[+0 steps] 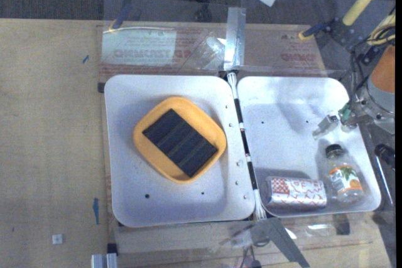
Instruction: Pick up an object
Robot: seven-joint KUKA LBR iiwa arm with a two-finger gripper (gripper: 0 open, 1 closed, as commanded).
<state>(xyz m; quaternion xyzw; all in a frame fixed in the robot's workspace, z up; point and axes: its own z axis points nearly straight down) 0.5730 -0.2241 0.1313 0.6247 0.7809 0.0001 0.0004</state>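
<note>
The claw (pixel 326 124) hangs at the right edge of the right shallow white plastic bin (pixel 282 103); whether it is open or closed cannot be told. Just below it in that bin lies a clear plastic bottle with an orange-and-green label (pixel 342 176), and beside that a red-and-white patterned packet (pixel 297 191). The left white bin (pixel 119 135) holds an orange square dish with a dark ribbed centre (pixel 179 138).

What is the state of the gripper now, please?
Gripper: over the right bin, above the small bottle; nothing seen between its fingers; open or closed cannot be told.
</note>
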